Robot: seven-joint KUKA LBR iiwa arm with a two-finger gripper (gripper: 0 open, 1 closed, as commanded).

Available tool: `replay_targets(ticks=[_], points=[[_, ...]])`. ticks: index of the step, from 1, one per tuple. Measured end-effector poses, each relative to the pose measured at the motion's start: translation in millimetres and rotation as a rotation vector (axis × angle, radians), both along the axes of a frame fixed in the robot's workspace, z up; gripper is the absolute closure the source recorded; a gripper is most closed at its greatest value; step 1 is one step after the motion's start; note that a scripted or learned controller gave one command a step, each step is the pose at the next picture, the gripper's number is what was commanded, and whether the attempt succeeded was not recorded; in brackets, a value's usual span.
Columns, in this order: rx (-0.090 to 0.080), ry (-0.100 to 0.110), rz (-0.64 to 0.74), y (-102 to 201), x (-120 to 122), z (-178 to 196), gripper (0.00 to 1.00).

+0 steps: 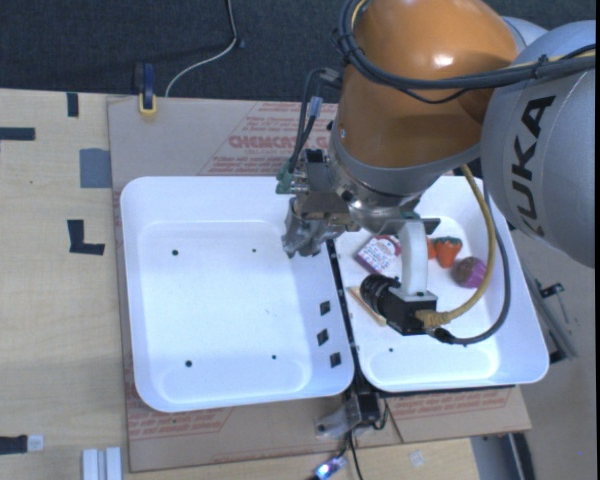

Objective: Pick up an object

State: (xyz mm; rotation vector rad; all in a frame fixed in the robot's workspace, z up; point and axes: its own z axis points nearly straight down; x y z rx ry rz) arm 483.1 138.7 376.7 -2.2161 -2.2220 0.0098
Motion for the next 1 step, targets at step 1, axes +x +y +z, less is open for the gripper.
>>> replay_targets(ticks=[1], points=[[0.008,-0.019,0.005,47.8,0.6,133.8,1.00]])
